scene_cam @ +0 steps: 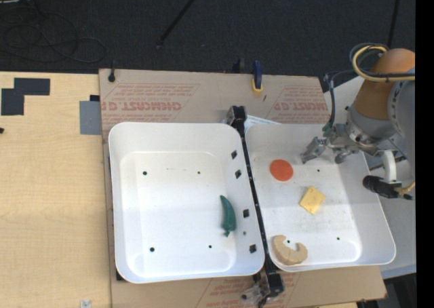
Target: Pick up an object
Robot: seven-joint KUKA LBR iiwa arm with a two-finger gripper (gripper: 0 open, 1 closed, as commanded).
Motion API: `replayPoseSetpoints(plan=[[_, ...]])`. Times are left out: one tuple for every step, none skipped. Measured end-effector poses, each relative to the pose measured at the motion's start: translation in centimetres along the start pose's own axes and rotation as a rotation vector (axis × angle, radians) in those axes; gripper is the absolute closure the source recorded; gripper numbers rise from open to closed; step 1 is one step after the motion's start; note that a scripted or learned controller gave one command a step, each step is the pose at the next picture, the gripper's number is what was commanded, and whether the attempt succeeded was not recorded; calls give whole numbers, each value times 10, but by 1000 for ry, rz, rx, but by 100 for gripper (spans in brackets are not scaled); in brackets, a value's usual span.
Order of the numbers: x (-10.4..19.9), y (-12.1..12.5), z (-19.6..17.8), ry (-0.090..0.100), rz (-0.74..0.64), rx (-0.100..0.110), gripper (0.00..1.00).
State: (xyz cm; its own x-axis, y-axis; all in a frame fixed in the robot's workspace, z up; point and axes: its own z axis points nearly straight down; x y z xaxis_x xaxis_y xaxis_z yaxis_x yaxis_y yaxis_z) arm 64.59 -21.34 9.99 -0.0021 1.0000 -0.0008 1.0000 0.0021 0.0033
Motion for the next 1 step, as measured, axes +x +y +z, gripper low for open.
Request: replayPoseSetpoints(plan=[[1,-34,2,2,2,8,0]])
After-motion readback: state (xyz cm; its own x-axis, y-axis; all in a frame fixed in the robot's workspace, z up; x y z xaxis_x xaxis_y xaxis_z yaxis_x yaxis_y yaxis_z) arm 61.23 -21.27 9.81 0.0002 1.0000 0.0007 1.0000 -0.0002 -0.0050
